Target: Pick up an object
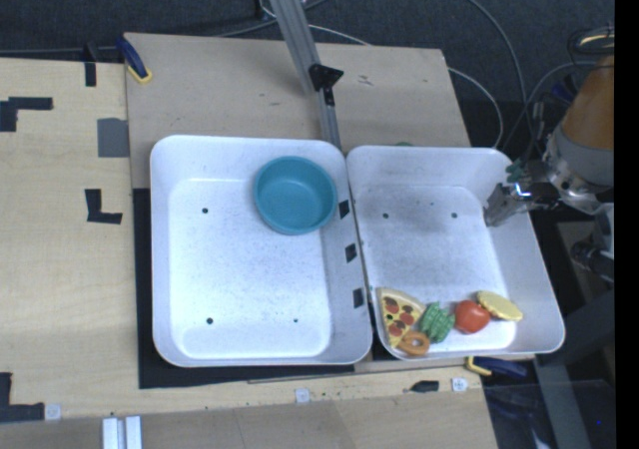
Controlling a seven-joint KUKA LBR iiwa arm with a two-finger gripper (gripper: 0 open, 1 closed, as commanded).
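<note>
With the pincer [502,204] hovering at the right bin's [419,237] right rim, its grip state impossible to tell, the pizza slice [399,315], green toy [435,320], tomato [471,316] and yellow piece [499,306] sat crowded against the near wall, so a descent risked nudging neighbours or striking the rim.

Two shallow white plastic bins [180,237] hold one round teal bowl [294,195] and five small toy foods [436,319].

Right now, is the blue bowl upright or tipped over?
Upright. The bowl shows its open mouth and inner floor to the camera above, sitting in the left bin.
</note>
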